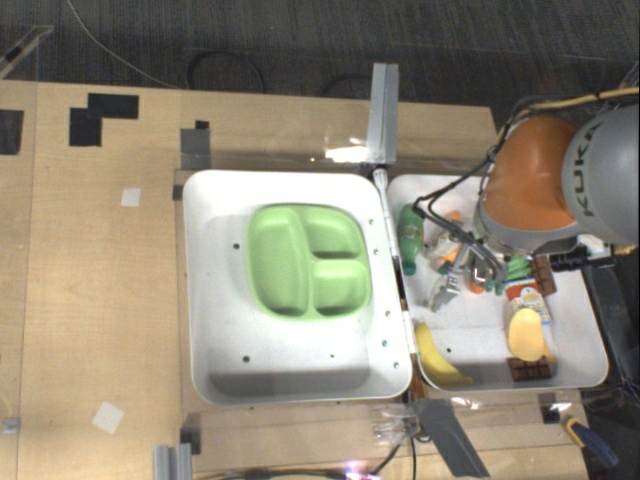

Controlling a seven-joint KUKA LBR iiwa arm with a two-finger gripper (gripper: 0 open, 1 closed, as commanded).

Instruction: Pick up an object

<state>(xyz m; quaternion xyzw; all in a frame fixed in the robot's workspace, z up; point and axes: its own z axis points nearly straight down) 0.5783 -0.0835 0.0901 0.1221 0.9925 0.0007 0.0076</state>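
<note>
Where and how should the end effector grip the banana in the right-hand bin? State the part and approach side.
Grip the banana across its middle, coming straight down from above. It lies flat in the right bin's near-left corner, its curved length along the left wall, so closing across its narrow width looks safest; the wall side appears tight.

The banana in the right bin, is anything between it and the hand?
Nothing visible blocks it. The banana lies against the right bin's near-left corner, with bare floor between it and the hand just above. The lemon sits off to the right.

Robotics lab: industrial arm (560, 183) over wooden bench (90, 298), two white bins (215, 368), loose cables (100, 38).
</note>
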